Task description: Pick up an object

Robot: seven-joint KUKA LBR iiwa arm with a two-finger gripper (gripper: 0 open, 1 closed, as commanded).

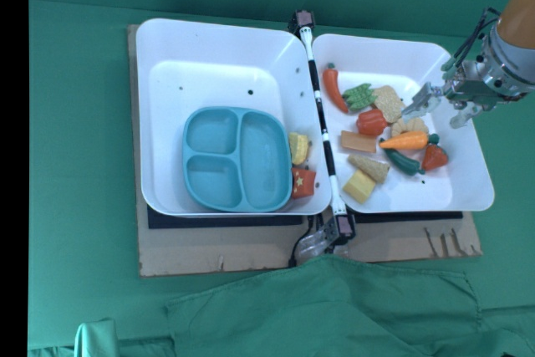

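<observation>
I am looking at the pile of toy food lying in the right bin [468, 188], since any piece there could be the one to pick up. An orange carrot [405, 142] is lying across the middle of the pile, with a red pepper piece [371, 122] just to its left and a tan cracker-like piece [388, 103] above that. A green leafy piece [359, 95] is sitting beside the cracker, and a long red chili [333, 88] is lying along the bin's left side. Lower down, I am seeing a dark green pepper [405, 162], a red strawberry-like piece [435, 157], a yellow block [359, 186], a brown ridged piece [369, 168] and an orange slab [358, 142].

The tool [441, 106] is hanging over the right side of this bin, just above and to the right of the carrot, its two fingers standing apart with nothing between them. The grey arm with the orange band [517, 8] is reaching in from the right.

In the left bin [167, 46], a blue divided tray [237, 159] is lying flat, with a yellow corn piece [298, 148] and a red piece [303, 181] touching its right edge. A black-and-white bar [318, 100] is running between the two bins. Both bins are resting on a cardboard sheet [217, 251] on the green surface [75, 138].
</observation>
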